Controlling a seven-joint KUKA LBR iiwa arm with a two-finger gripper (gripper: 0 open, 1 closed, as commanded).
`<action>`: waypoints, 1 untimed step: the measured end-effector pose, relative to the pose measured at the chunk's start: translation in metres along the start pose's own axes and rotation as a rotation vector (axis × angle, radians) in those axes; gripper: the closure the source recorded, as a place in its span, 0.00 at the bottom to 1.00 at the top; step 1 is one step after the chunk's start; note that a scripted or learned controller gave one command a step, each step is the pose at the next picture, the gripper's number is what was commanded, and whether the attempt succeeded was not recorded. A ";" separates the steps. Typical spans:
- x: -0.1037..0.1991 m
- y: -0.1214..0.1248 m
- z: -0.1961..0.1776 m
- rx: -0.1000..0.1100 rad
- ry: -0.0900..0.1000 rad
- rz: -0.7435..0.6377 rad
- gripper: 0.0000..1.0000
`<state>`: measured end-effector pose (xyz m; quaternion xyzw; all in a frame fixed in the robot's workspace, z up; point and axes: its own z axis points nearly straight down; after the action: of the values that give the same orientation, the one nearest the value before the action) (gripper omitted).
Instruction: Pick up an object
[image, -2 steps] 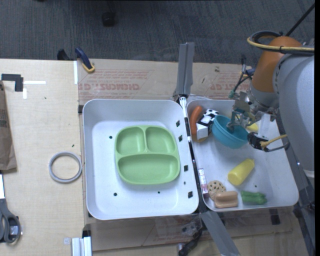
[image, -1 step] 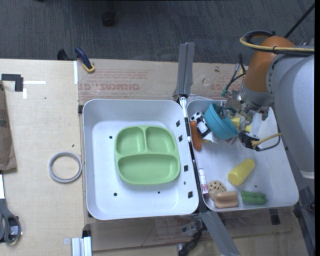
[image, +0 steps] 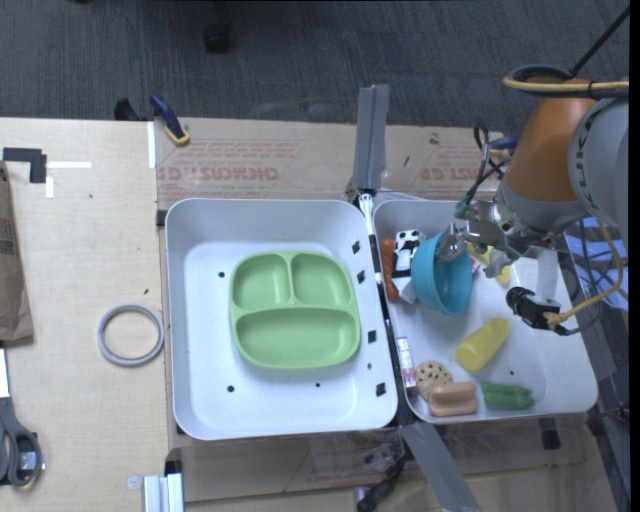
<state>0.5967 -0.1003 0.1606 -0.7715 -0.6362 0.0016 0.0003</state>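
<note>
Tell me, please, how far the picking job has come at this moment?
Done: the arm has reached into the right bin, and the end effector is at the rim of the blue bowl, which is tilted on its side. In hand: the bowl appears gripped and partly raised, but I cannot confirm this. Left: lifting it clear. The yellow object, cookie and green plate lie untouched.

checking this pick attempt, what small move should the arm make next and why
Probably a short straight lift. The tool sits at the rim of the blue bowl, which is tipped on its side in the right bin. Raising it a little would show whether the bowl really comes along, clear of the yellow cup beside it.
</note>
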 end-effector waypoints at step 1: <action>-0.051 -0.056 0.070 0.001 0.002 -0.123 0.00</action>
<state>0.5321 -0.1393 0.0908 -0.7309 -0.6825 0.0011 0.0012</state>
